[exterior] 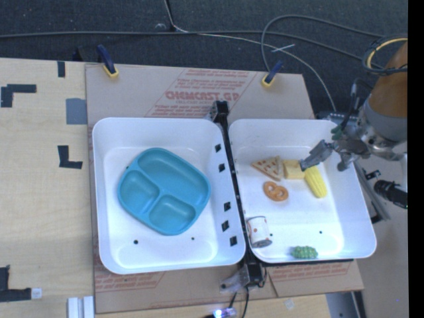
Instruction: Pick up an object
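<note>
Above right bin (344, 240), gripper (317, 156) near corn (316, 181)

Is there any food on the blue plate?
No, it's empty. The blue plate shows three bare compartments; the corn lies in the other bin.

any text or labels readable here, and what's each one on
"CHEMCAST GP", red print running at a slant on the brown board under the bins; that is my best reading, as it is blurred.
Smaller red print repeats above and below it on the board, too blurred to read.
The small cup in the right bin bears a dark mark, too small to read.
</note>
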Available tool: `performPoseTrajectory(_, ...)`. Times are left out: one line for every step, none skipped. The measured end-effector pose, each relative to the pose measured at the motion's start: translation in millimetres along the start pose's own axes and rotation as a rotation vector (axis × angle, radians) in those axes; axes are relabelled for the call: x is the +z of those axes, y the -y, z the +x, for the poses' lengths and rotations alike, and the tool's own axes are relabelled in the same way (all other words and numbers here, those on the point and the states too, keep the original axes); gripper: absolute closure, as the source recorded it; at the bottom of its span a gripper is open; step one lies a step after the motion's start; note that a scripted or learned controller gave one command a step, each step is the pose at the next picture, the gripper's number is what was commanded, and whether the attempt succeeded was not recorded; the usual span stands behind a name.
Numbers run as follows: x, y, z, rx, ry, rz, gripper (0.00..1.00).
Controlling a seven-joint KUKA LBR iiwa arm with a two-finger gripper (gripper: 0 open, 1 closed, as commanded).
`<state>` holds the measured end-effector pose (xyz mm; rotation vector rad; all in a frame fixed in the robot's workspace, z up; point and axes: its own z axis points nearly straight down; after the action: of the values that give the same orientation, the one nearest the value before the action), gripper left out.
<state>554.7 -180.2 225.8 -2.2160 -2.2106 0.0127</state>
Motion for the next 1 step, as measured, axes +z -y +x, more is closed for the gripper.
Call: performPoseTrajectory(-7.2, -2.7, 0.4, -0.004, 0.003, -0.012, 0.0)
